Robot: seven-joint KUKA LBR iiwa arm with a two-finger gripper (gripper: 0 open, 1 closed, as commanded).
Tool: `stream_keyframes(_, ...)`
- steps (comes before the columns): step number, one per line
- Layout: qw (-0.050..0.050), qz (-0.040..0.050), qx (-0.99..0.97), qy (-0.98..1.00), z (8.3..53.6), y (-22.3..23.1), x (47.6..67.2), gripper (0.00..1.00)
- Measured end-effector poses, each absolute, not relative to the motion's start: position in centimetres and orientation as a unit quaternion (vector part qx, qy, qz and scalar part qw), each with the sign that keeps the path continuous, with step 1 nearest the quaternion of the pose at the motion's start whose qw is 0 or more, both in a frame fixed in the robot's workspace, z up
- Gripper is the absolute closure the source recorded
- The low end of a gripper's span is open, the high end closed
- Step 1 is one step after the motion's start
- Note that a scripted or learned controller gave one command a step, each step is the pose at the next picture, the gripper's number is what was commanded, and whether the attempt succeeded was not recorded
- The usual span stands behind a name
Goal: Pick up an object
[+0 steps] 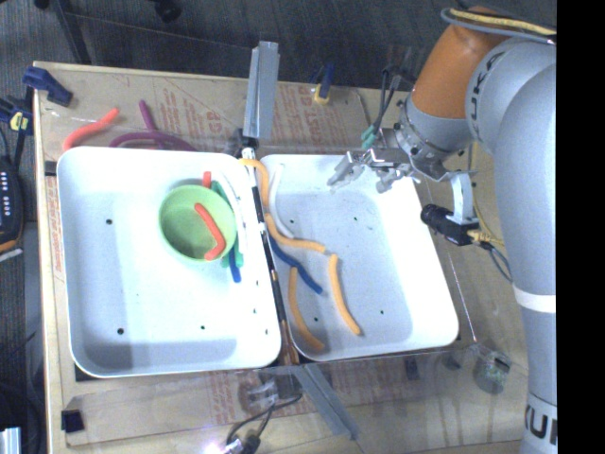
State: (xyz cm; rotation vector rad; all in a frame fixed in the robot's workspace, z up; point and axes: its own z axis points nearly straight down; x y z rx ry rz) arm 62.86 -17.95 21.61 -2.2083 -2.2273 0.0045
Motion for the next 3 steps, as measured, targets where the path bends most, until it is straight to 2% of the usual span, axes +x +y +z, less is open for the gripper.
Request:
stream_keyframes(1, -0.002, -0.0004, -0.66, -0.752, 9.5, -15.9, 60.2, 0.0)
stream_keyframes(2, -0.005, -0.0014, -0.565, -0.825, 9.6, -16.1, 53.0, 0.0)
stream_keyframes(3, -0.008, -0.0013, -0.564, -0.826, 10.7, -16.3, 53.2, 1.0)
